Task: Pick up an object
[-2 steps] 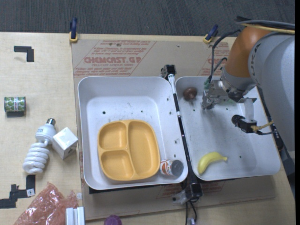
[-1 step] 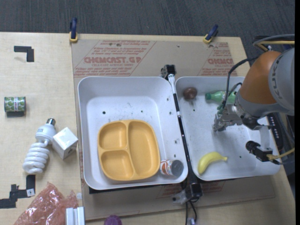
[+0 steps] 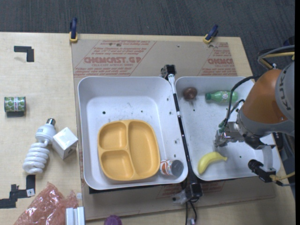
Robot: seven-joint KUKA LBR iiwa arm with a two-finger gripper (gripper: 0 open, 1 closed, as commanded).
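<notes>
In the right bin (image 3: 197,121) a yellow banana (image 3: 210,162) lies near the front wall. A green bottle (image 3: 220,96) lies on its side at the back, and a small brown round object (image 3: 190,93) sits to its left. My gripper (image 3: 221,138) hangs low over the right bin, just above and right of the banana's upper end. Nothing shows between its fingers, and whether it touches the banana is unclear. The left bin (image 3: 93,97) holds a yellow divided plate (image 3: 127,150) and a small can (image 3: 170,168) at its front right corner.
The grey arm with its orange band (image 3: 262,100) covers the right bin's right side. On the bench to the left lie a spiral light bulb (image 3: 38,148), a white cube (image 3: 64,142), a green can (image 3: 14,105) and a pink mesh bag (image 3: 44,205).
</notes>
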